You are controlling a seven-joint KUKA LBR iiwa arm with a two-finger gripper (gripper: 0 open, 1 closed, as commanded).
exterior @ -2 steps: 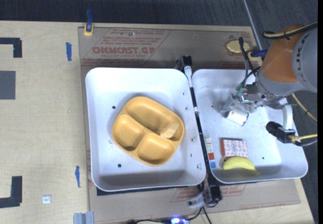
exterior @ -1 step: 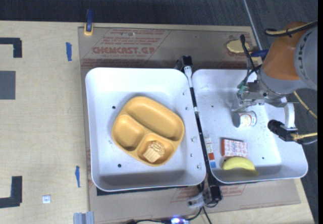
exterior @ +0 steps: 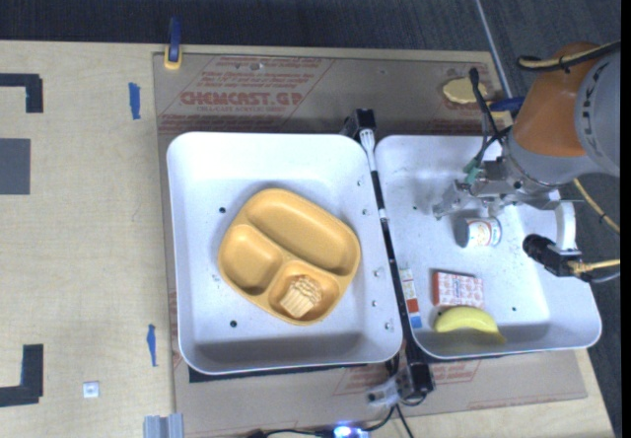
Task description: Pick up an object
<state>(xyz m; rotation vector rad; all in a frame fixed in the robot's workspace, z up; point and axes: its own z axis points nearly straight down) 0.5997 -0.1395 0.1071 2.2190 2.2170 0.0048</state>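
- You have the gripper [exterior: 480, 214] low over the right bin [exterior: 562, 328], the grey arm [exterior: 582, 125] reaching in from the right.
- You cannot tell how far its fingers are parted, or whether they grip anything.
- Just beneath the gripper, a small white cup [exterior: 482, 233] lies on the bin floor, seemingly touching it.
- Nearer the front rim than the gripper, a red-and-white carton [exterior: 455, 287] lies flat, with a banana [exterior: 467, 322] just beyond it.
- Well off to the gripper's far side, in the left bin [exterior: 197, 229], a yellow divided tray [exterior: 286, 254] holds a small pale object [exterior: 301, 296].
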